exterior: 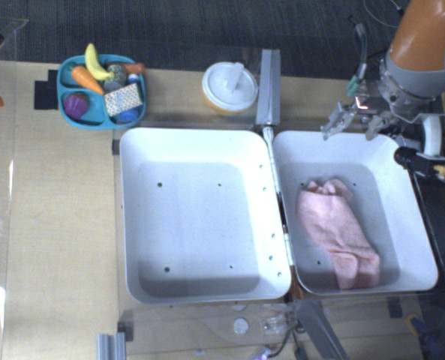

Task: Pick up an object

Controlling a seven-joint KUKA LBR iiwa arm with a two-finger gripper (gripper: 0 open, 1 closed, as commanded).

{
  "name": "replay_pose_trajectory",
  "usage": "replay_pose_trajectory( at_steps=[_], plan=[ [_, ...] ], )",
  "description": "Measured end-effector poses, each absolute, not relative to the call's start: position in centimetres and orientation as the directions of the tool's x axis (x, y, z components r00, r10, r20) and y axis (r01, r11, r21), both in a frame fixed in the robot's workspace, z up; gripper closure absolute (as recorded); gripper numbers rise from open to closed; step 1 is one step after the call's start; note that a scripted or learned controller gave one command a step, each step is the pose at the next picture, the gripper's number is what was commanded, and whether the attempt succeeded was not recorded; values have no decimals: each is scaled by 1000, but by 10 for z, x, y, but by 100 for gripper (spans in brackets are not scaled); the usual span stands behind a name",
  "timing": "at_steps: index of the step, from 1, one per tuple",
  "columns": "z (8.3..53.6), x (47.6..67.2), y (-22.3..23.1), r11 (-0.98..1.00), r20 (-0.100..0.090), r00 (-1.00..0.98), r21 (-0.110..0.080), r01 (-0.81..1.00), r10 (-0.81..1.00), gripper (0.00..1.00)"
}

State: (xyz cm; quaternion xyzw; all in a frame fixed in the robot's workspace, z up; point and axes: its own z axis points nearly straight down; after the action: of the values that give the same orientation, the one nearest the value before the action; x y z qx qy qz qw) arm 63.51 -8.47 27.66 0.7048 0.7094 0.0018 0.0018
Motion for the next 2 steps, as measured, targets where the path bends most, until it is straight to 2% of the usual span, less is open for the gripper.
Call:
replay_pose_trajectory(
  at_steps=[1, 2],
  plan=[
    [150, 643, -120, 22, 0, -22, 4, 1000, 1000, 0],
    [162, 616, -142, 110, -2, -110, 8, 994, 994, 0]
  ],
)
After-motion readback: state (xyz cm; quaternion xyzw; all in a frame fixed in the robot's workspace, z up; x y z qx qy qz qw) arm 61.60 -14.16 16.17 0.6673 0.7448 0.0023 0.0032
